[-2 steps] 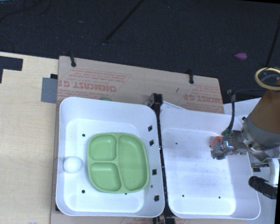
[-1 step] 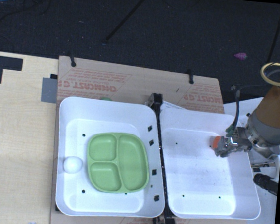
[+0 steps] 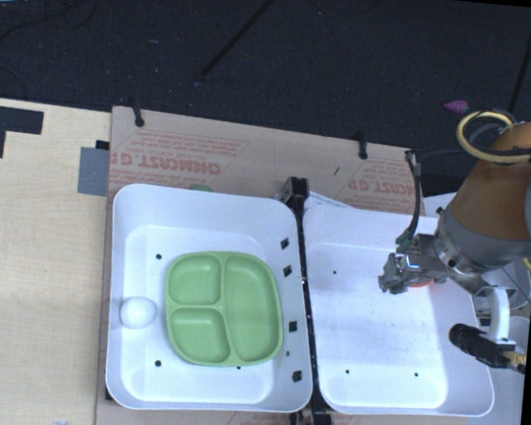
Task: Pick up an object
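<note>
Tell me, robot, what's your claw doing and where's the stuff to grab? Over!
Claw over right bin. Green tray and white ball in left bin, untouched. Divider in between.

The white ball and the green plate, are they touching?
Apart. The camera view shows a thin strip of white bin floor between the white ball and the green plate beside it.

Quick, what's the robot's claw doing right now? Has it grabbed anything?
Gripper: over the right bin; whether it is open or closed cannot be told, and nothing is seen in it.
</note>
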